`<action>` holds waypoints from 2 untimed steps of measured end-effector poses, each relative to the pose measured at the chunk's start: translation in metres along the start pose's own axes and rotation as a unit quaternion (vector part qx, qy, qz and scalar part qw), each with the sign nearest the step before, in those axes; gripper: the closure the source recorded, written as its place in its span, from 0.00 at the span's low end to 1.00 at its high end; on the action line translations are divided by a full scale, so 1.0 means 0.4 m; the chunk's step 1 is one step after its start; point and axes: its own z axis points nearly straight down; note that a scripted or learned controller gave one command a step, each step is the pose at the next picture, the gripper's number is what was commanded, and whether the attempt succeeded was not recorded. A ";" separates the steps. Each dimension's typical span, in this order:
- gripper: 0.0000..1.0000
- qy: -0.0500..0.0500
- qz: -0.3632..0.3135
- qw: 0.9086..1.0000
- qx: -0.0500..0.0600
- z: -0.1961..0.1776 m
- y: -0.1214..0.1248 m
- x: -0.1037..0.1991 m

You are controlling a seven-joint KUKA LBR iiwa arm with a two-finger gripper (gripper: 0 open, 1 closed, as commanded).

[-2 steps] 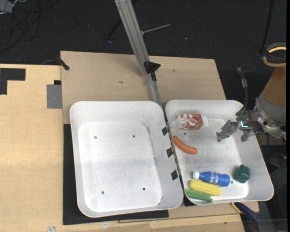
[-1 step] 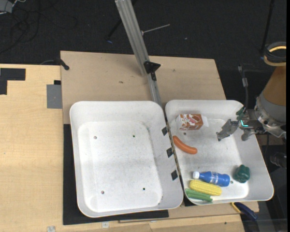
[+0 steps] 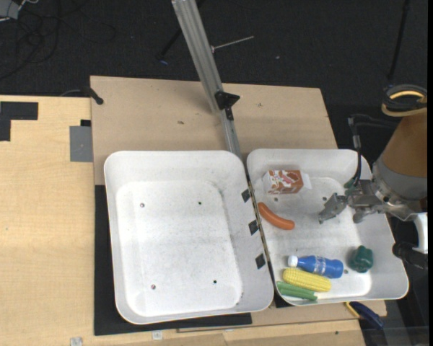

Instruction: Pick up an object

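The gripper hung low over the right bin, reaching in from the right, its dark fingers pointing left and a little down toward the bin floor. Whether it was open or closed could not be told from this slanted view; nothing showed between its tips.

The nearest candidate for a pick was the orange sausage, lying on the bin floor to the gripper's left and slightly toward the camera, apart from it with bare white floor between them. Its long axis ran on a diagonal, from upper left near the divider to lower right, so its lower-right end pointed roughly toward the gripper. A grasp would likely need the fingers to close across that diagonal, not along it.

A red and white packet lay farther back and to the left, near the bin's far wall. Toward the camera, a blue bottle lay nearly level, white cap to the left, with a yellow corn cob just beside it on the near side and a green pod against the near rim. A dark green piece sat right of the bottle, below the gripper.

The left bin sat beside it on the tabletop.
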 end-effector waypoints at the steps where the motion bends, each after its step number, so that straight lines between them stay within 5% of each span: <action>1: 0.00 0.000 0.000 1.000 0.000 0.162 -0.002 0.004; 2: 0.00 -0.001 0.002 1.000 -0.003 0.163 -0.001 0.003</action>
